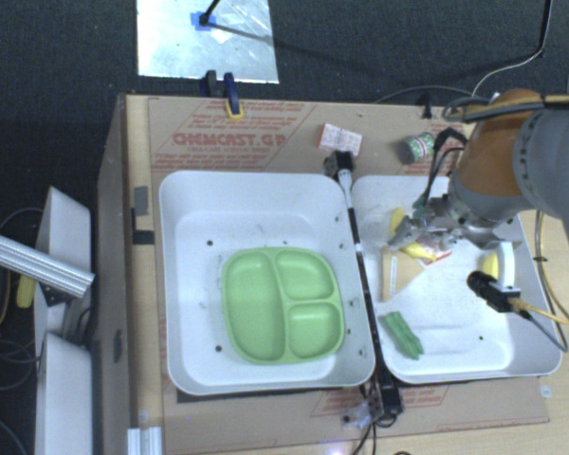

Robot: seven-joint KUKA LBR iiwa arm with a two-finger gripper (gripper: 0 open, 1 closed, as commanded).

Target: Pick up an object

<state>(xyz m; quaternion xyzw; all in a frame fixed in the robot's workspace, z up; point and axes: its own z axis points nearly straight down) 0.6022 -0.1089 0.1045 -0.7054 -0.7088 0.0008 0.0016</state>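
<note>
My gripper [420, 236] reaches down into the upper left part of the right bin [455, 356]. Directly under it lies a yellow object [415, 251] with a bit of red beside it; the view does not tell whether they touch. Another small yellow piece [397, 221] sits just left of the gripper. A pale yellow stick [392, 276] lies below it near the bin's left wall. Close to the bin's front left corner rests a green object [401, 335].
The left bin [194, 216] holds a light green divided plate [283, 303]. A divider rail [354, 226] runs between the bins. Behind them on the cardboard lie a small white packet [340, 138] and a small round can [418, 146].
</note>
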